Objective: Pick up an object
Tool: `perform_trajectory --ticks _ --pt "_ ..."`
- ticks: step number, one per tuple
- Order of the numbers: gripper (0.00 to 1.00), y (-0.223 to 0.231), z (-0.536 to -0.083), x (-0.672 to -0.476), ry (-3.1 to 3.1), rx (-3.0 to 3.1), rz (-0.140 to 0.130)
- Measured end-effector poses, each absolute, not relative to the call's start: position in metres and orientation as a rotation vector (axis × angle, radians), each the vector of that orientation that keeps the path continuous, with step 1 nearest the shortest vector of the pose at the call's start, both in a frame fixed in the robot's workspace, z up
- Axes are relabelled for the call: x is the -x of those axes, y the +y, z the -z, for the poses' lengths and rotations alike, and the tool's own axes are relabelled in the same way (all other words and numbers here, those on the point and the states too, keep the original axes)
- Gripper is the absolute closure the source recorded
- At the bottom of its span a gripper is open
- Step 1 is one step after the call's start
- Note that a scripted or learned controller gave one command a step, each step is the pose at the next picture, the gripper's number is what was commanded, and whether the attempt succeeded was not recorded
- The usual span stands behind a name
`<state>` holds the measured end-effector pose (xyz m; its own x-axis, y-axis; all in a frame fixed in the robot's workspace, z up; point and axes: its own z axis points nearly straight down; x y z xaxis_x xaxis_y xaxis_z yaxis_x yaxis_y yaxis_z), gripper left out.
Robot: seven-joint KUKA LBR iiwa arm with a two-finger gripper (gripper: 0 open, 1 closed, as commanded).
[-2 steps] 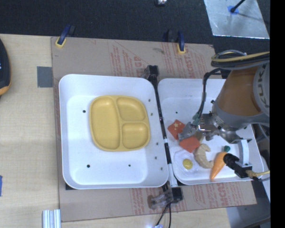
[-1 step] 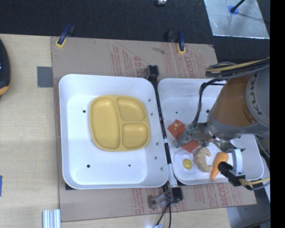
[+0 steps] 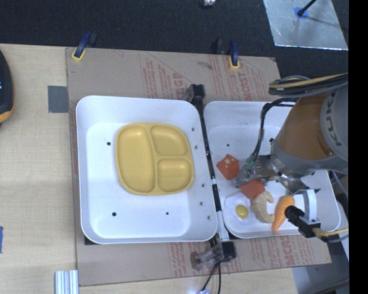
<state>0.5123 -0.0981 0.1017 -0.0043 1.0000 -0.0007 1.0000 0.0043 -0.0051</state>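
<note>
The jaws are hidden from the camera, because the grey wrist and the orange band of the arm [image 3: 310, 133] stand above them, so I cannot tell whether they are apart or together, and nothing can be seen held by them. The gripper [image 3: 267, 169] is low over the right bin [image 3: 233, 112], near the middle of it. The objects that could be picked lie just toward the camera side and a little to the left of it: a red block [image 3: 227, 166] close to the wall between the two bins, a second red piece [image 3: 253, 189] almost under the gripper, a pale curved piece [image 3: 262, 208], an orange carrot-shaped piece [image 3: 281, 212] and a small fried-egg toy [image 3: 241, 212]. The second red piece seems the nearest to the gripper, so I judge that the coming move depends on a very short shift toward the lower left of the view. The carrot-shaped piece has its long axis running from the upper right to the lower left, and the pale piece curves beside it, nearly touching. The left bin [image 3: 92, 164] holds a yellow divided plate [image 3: 153, 158] with three compartments. On the cardboard [image 3: 172, 72] under the bins there is faint red printing, too small to read. On the arm, at the right edge, large letters are partly visible and look like "KU".
</note>
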Motion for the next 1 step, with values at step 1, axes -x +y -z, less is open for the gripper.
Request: perform_trajectory --ticks 1 --pt "1.00 -0.0449 -0.1977 -0.5571 -2.238 2.213 0.012"
